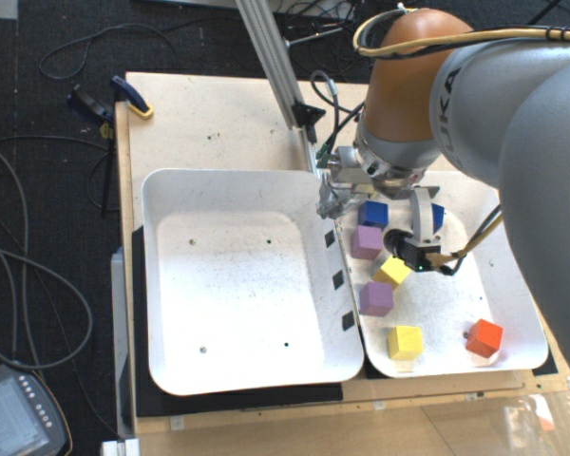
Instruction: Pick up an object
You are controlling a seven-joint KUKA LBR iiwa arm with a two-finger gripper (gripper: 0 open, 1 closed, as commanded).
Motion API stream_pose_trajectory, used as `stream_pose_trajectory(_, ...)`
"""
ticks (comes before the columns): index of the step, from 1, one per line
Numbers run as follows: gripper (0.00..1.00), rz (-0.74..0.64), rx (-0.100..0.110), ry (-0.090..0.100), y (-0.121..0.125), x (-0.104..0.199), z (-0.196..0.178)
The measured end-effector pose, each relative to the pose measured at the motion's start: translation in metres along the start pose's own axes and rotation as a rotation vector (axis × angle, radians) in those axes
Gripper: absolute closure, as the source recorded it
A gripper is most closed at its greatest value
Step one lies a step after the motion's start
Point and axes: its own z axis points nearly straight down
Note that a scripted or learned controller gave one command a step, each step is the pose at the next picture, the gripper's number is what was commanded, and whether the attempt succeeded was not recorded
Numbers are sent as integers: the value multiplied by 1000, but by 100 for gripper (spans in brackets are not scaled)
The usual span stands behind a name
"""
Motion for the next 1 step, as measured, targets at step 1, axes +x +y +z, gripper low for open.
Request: stream_pose_trajectory(1,100,1,-2,0,20,41,-5)
